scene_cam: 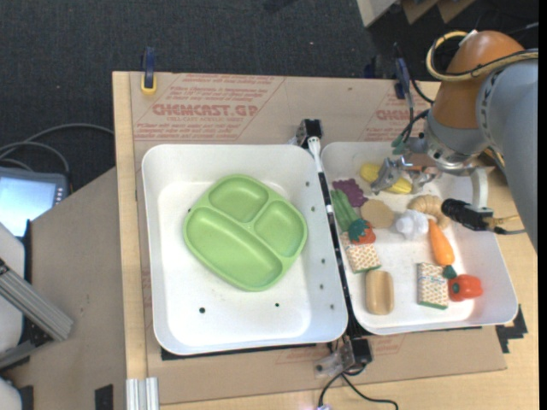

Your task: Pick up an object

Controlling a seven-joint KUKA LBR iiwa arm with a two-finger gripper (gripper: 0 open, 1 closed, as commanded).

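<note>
The gripper (pixel 396 176) hangs low over the far left part of the right bin (pixel 500 301). From this angle it cannot be told whether the pincer is apart or together. Nothing can be seen clamped in it.

Right under it lies a yellow toy (pixel 371 173), smooth and rounded. One end pokes out on the gripper's left, and more yellow shows just on its near side.

The bin is crowded. Just near of the yellow toy lies a purple piece (pixel 346 189), and a long green vegetable (pixel 344 208) runs along the left wall. A red strawberry-like toy (pixel 360 231) sits at its near end. A beige slab (pixel 381 217), a white lumpy toy (pixel 412 224) and a tan knob (pixel 423 203) cluster in the middle. An orange carrot (pixel 441 246) lies to their right. Nearer still are a checkered cracker (pixel 364 258), a bread roll (pixel 379 290), a patterned block (pixel 432 286) and a red tomato (pixel 465 287).

The left bin (pixel 171 306) holds a green divided plate (pixel 246 231), lying flat near its middle.
</note>
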